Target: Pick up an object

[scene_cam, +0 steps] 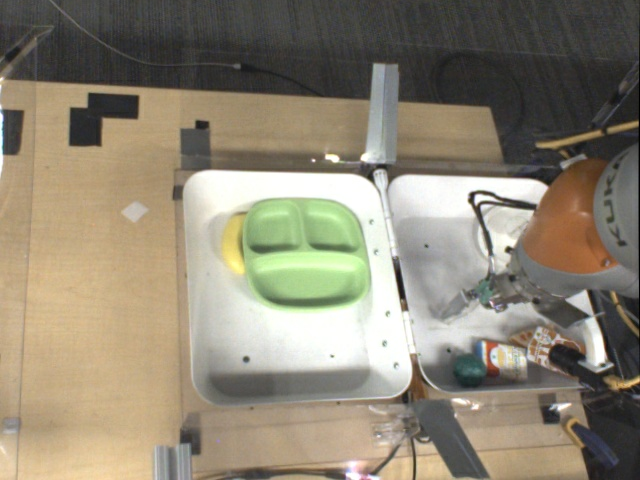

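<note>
Bottle (503, 358): lying flat along the right bin's (430, 203) front edge, green cap toward the front-left corner.
Handling: likely light, stiff, slippery plastic; grip across the body.
Gripper (455, 306): above mid-bin, finger state cannot be told.

Even, fairly bright overhead light falls on the worktop (90, 298). A soft grey shadow lies inside the left bin (290, 373) toward 6 o'clock, below the green tray (305, 253). Small glints show at the frame's bottom edge. Focus is slightly soft throughout; the dark floor (300, 18) at 12 o'clock looks dim.
</note>
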Robot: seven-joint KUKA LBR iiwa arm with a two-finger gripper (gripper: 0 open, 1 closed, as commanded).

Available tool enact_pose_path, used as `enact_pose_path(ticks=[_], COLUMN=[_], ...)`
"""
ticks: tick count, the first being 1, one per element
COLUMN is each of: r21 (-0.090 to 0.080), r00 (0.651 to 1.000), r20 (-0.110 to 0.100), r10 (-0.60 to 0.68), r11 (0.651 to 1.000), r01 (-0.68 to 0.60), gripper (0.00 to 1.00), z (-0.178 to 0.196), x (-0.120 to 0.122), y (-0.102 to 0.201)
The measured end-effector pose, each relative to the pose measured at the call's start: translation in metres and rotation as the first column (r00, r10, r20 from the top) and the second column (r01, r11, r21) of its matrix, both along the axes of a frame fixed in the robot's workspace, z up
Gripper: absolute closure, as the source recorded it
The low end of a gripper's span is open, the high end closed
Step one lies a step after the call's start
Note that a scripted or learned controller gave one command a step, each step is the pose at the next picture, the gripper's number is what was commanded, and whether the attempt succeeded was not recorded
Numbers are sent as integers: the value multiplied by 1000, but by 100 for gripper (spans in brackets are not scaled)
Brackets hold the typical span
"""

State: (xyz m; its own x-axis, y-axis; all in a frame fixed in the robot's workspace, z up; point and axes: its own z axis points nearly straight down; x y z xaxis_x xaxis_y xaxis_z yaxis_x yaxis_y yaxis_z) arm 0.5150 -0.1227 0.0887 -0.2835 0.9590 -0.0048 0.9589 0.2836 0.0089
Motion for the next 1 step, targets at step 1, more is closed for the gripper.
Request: enact_pose_path(ticks=[1], r21=[-4], r00=[993], r20=[4], r10=[120], r11=[993], r01=[-120], gripper=[0], z=[0], x=[3], y=[27])
